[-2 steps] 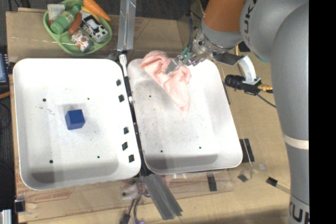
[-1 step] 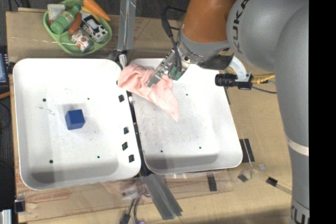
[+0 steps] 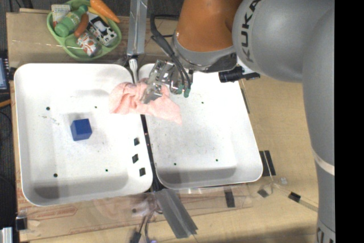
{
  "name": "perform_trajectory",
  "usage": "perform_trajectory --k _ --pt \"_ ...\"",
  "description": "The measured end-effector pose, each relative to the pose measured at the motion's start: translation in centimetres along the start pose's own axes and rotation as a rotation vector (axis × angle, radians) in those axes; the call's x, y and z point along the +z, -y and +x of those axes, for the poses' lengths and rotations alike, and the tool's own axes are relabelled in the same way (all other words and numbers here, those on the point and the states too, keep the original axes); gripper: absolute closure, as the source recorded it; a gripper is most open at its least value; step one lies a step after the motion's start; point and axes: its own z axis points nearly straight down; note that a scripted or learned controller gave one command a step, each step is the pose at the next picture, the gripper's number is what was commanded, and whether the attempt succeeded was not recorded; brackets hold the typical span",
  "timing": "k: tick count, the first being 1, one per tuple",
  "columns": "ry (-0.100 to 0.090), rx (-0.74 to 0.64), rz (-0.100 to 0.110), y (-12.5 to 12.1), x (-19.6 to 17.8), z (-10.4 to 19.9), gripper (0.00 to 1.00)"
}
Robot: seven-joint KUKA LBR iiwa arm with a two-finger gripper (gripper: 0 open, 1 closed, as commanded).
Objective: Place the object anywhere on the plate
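Metal fingers of the gripper (image 3: 158,83) look pinched on the soft pink cloth (image 3: 145,101), which hangs crumpled right under them and drapes over the ridge between the two white bins (image 3: 187,179). The cloth's long side runs across that ridge, left to right. A hard blue cube (image 3: 81,128) sits well left of the cloth, and no plate can be made out.
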Motion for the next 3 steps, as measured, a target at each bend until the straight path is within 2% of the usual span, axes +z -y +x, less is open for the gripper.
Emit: perform_trajectory --k 1,2,3 --pt "-0.001 -0.291 0.000 -4.0 -0.9 2.9 1.00" --pt "0.000 -0.295 0.001 -7.8 -1.0 5.4 1.00" --pt "0.000 -0.299 0.001 -11.7 0.0 9.9 1.00"
